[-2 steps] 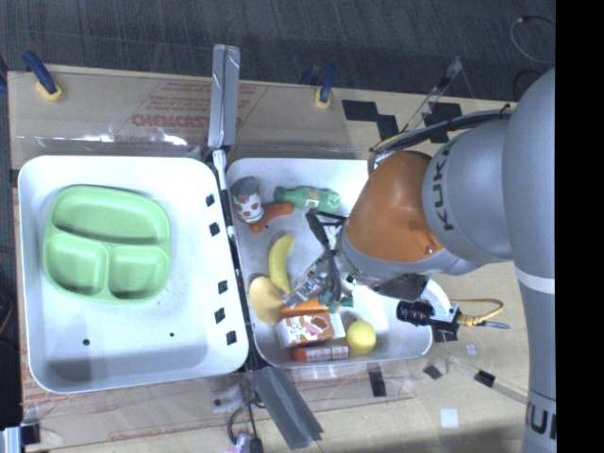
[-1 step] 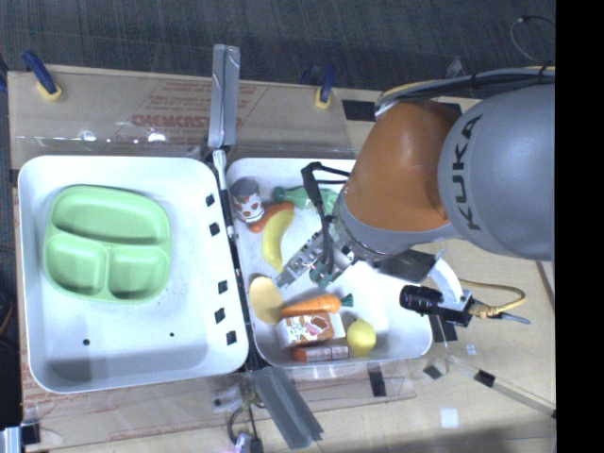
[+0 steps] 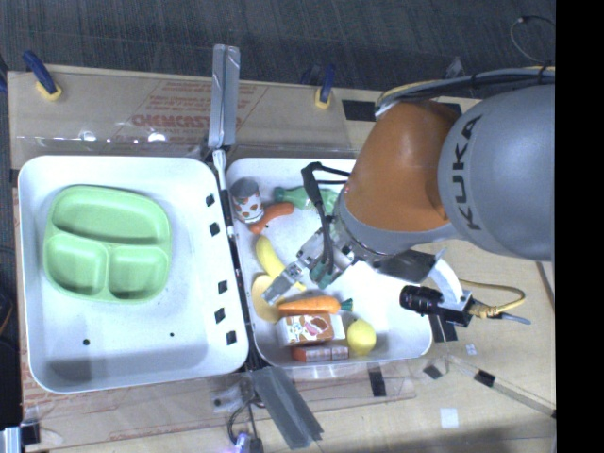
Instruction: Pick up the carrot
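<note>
The gripper (image 3: 300, 274) is seen low in the right bin (image 3: 406, 347), its metal fingers (image 3: 283, 283) pointing toward 8 o'clock; whether they are parted or closed cannot be told, and nothing is seen between them. The carrot (image 3: 309, 304) lies flat just at 5 o'clock of the fingertips, orange with a green end toward 3 o'clock, close beneath the fingers but not seen gripped. A banana (image 3: 268, 255) lies at 10 o'clock of the gripper, and a yellow round piece (image 3: 259, 295) is set at 8 o'clock, against the bin's left wall. A printed carton (image 3: 310, 328) is found directly below the carrot, touching it, with a red-brown item (image 3: 319, 353) at its lower edge and a lemon (image 3: 360, 336) at its 3 o'clock side. At 11 o'clock a small can (image 3: 247, 196) stands beside an orange-red piece (image 3: 272, 213), and a green vegetable (image 3: 304, 196) is partly covered by the arm (image 3: 444, 182), whose orange band hides the bin's upper right part. The left bin (image 3: 57, 347) carries a green divided tray (image 3: 109, 243). Both bins rest on a cardboard-covered surface (image 3: 123, 102), clamped at the far edge by blue clips (image 3: 41, 74); dark carpet (image 3: 283, 17) is seen beyond it.
</note>
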`<move>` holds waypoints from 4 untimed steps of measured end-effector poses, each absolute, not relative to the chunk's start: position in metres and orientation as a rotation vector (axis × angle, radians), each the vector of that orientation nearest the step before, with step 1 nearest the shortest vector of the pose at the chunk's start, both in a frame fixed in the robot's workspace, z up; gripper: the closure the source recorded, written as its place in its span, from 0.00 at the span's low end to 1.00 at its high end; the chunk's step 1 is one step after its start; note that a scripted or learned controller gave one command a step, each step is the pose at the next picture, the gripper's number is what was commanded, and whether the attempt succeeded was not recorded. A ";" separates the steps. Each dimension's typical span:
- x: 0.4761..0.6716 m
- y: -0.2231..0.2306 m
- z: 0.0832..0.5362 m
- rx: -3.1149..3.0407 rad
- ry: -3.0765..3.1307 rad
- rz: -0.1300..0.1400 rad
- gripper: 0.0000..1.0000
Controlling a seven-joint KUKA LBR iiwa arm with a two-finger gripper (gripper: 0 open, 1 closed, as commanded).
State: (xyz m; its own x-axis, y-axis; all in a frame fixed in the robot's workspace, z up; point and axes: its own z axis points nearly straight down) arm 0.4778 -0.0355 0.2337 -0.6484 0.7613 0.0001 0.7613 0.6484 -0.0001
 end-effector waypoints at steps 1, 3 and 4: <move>0.478 -0.034 0.265 -1.450 -2.789 0.000 0.00; 0.482 -0.126 0.108 -1.203 -2.912 -0.014 0.00; 0.482 -0.125 0.119 -1.193 -2.913 -0.016 1.00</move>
State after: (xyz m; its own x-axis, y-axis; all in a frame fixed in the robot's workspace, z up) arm 0.4824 -0.1246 0.1186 -0.7126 0.7015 -0.0023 0.7015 0.7126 0.0121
